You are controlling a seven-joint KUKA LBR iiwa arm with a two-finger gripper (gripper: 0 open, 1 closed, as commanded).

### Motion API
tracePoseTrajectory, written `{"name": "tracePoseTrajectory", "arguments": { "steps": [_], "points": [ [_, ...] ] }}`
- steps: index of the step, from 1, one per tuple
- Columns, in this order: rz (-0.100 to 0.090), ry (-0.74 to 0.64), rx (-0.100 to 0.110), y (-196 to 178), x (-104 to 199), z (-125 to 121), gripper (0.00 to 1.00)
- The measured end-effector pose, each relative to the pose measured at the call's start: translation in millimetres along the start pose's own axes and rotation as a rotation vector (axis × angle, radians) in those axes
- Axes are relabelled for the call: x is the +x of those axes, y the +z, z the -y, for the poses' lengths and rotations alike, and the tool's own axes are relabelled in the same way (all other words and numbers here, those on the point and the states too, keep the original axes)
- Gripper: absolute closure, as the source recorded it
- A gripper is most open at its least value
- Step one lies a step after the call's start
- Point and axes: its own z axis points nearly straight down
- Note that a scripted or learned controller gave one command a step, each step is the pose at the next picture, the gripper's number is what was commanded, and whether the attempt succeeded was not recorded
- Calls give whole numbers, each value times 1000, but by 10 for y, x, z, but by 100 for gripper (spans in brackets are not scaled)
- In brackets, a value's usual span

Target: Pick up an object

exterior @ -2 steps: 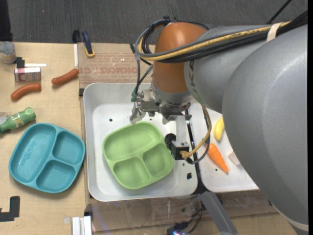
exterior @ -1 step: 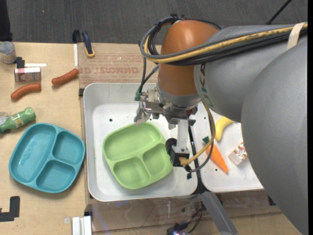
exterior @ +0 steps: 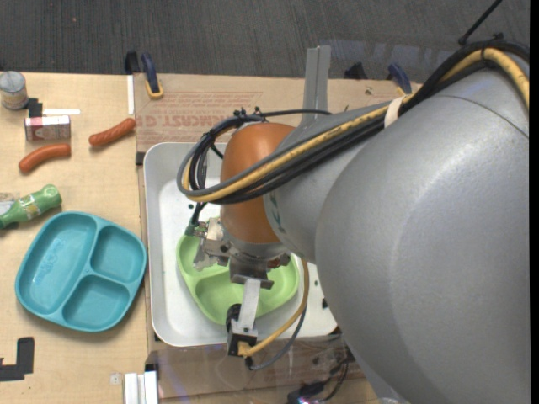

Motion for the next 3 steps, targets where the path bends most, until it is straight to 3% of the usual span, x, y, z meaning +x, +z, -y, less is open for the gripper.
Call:
{"name": "tracePoseTrajectory", "arguments": {
  "steps": [1,2,3],
  "points": [
    [-1,6,-4,-2167,-456,-117,0],
    [1,-47,-1,-764,82,-128,0],
    [-1,-5,-3,-1196,-558,-525,0]
  ]
}}
